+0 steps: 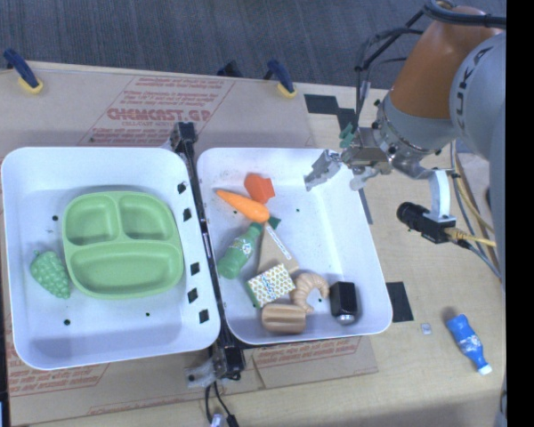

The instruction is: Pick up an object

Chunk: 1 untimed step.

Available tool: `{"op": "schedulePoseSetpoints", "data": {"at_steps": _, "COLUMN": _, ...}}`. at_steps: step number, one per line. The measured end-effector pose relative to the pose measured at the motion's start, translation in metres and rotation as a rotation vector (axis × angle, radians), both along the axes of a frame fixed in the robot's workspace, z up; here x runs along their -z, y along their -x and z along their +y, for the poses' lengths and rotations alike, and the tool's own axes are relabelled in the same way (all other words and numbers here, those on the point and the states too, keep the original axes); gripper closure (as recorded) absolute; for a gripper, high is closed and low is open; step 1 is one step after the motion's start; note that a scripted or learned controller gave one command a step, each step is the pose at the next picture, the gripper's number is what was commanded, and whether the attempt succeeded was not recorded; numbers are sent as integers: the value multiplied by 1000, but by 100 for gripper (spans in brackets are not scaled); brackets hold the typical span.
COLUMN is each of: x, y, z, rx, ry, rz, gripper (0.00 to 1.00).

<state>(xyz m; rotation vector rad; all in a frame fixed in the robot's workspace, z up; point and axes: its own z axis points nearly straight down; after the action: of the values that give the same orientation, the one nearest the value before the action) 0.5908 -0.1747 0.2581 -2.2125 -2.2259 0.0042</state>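
Nearest, along the right white bin's [374, 278] front edge, lie a tan bread roll [283, 318] and black can [343, 300]. Gripper [340, 171] hovers over the back right corner, fingers apart, empty; nothing is picked yet.

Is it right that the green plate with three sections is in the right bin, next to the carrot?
Not quite. The camera view shows the green plate in the left bin, not the right one. The carrot lies in the right bin, so they are apart.
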Motion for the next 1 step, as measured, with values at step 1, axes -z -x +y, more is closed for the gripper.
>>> {"op": "schedulePoseSetpoints", "data": {"at_steps": 1, "x": 159, "y": -27, "z": 46, "rx": 73, "ry": -2, "rz": 5, "gripper": 0}}
